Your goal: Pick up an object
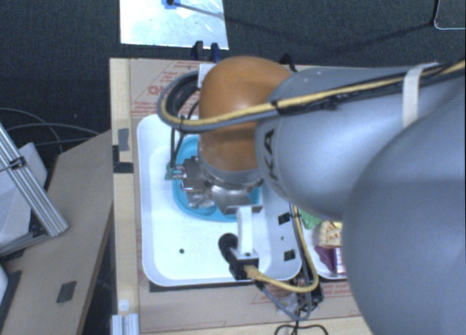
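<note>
1. Grey arm with orange band reaches in from the right. The gripper (198, 189) sits low in the left shallow white bin (171, 257), right over a round, flat-looking blue dish-like object (180, 195). Only the object's left and lower edge shows past the wrist.
2. Whether the gripper is open or closed: cannot tell, as the wrist hides it. Contact with the blue object: cannot tell either.
3. Judged step: settling onto the blue object for a grasp.
4. The object looks wide and low, so a pinch over its rim seems likelier to hold than a span across it. Close fully before lifting, then rise straight and slowly.
5. Yellow, purple and green packets (330, 242) in the right bin lie well apart from the gripper.
</note>
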Motion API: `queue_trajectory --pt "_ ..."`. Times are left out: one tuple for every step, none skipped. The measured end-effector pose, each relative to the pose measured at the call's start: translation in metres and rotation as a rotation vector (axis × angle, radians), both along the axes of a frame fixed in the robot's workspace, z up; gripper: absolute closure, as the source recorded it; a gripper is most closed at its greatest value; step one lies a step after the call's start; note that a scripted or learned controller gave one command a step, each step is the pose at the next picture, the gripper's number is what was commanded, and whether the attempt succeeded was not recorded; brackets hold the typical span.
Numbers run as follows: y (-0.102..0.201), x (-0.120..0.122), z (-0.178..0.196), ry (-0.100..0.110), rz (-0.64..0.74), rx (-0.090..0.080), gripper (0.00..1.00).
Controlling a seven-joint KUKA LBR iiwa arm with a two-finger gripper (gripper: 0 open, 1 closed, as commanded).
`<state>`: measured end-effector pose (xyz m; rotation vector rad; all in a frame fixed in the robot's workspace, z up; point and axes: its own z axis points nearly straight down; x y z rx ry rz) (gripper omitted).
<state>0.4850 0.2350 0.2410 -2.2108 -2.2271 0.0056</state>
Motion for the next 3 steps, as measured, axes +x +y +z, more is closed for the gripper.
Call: queue_trajectory --pt "0.0 0.113 -0.123 -0.022 -0.006 0.005 1.0" --pt "-0.001 0.006 -0.151 -0.024 -0.011 0.004 1.0" --pt "0.0 0.046 -0.037 -0.019 -0.004 0.005 1.0"
